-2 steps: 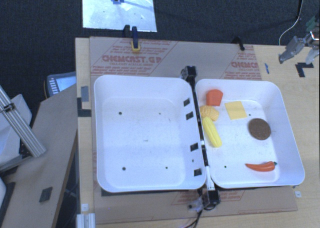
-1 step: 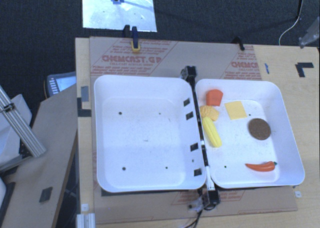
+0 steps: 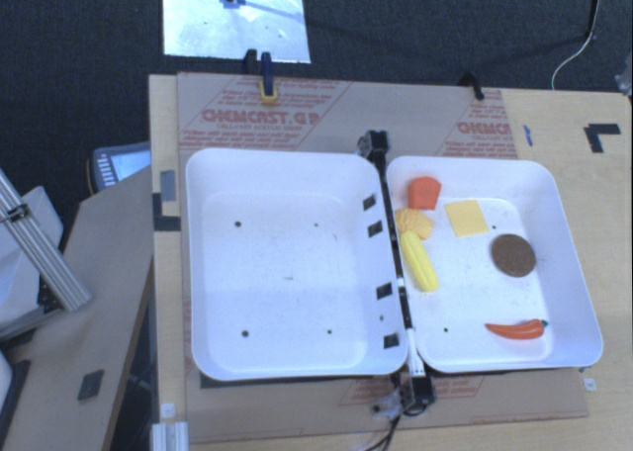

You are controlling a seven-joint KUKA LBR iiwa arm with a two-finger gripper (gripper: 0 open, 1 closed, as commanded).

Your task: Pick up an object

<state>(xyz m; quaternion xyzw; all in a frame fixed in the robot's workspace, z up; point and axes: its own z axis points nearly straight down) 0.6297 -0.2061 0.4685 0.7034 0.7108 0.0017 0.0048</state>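
Pre-grasp step; nothing lifted yet. Pincer state cannot be told. A target must be chosen: flat brown round disc [image 3: 513, 255], right of yellow plastic corn cob [image 3: 418, 261].

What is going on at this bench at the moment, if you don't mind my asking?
Nothing is being handled right now. Two shallow white bins sit side by side. The right bin holds a handful of toy foods: an orange-red block, a yellow square slice, a brown round disc, a yellow corn cob with a small yellow piece just above it, and a red chili pepper. All of them lie untouched, so picking one up has not begun.
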